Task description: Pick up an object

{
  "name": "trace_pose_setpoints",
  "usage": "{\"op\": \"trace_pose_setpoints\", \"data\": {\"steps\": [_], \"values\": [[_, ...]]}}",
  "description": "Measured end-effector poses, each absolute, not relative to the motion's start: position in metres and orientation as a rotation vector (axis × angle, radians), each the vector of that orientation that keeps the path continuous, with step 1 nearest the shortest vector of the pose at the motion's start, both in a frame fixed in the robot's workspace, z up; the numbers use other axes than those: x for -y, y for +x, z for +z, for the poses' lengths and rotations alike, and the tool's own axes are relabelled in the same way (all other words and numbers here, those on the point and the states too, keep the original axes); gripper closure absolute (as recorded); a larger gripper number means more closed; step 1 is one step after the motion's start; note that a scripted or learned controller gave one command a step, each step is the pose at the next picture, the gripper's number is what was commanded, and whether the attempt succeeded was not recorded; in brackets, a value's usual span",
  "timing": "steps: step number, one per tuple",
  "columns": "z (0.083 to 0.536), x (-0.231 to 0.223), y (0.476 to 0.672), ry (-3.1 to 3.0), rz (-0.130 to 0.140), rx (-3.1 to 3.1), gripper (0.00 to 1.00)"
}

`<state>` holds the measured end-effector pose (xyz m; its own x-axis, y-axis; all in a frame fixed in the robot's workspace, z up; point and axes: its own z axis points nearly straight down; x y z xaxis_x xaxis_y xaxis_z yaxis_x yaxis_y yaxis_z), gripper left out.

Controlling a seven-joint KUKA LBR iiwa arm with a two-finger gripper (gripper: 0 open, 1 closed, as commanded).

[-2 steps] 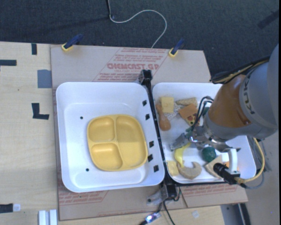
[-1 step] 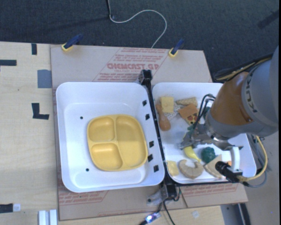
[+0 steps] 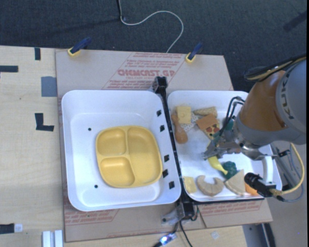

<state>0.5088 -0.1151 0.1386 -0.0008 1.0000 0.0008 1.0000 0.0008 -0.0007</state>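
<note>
**Currently: end effector low in a crowded bin, grasp unconfirmed**

Presently the grey and orange arm (image 3: 270, 109) reaches in from the right, and its end effector (image 3: 216, 151) sits low over the right bin (image 3: 206, 95). Whether it is apart, together or clamped on anything I cannot tell; the wrist hides the tip from above.

Candidate items lie close together in that bin. A yellow banana-shaped piece (image 3: 215, 163) lies just beside a teal piece (image 3: 229, 167), both directly under the tool. Near the front wall lie a curved bread-like piece (image 3: 209, 185) and a tan wedge (image 3: 236, 183). Toward the back sit a pale yellow block (image 3: 184, 115), an orange-brown block (image 3: 207, 122) and a brown sausage-like piece (image 3: 179, 133). The left bin (image 3: 72, 138) holds a yellow divided plate (image 3: 127, 156), well apart from the work.

Risks, as judged:
- Crowding: closing here may catch two items, or nudge one aside and seize nothing.
- The banana-shaped piece is narrow and curved; it may roll or slip out on lifting.
- Loose cables (image 3: 286, 181) at the wrist hang near the bin's front right corner and may snag the rim.
</note>
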Motion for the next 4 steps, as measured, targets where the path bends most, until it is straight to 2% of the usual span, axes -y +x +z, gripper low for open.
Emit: {"op": "trace_pose_setpoints", "data": {"steps": [1, 2, 3, 4], "values": [[0.199, 0.115, 0.503, -2.221, -0.002, 2.224, 1.0], [0.225, 0.114, 0.503, -2.22, -0.001, 2.223, 1.0], [0.234, 0.075, 0.537, -2.216, -0.001, 2.227, 1.0], [0.233, 0.05, 0.559, -2.215, 0.0, 2.226, 1.0]]}}
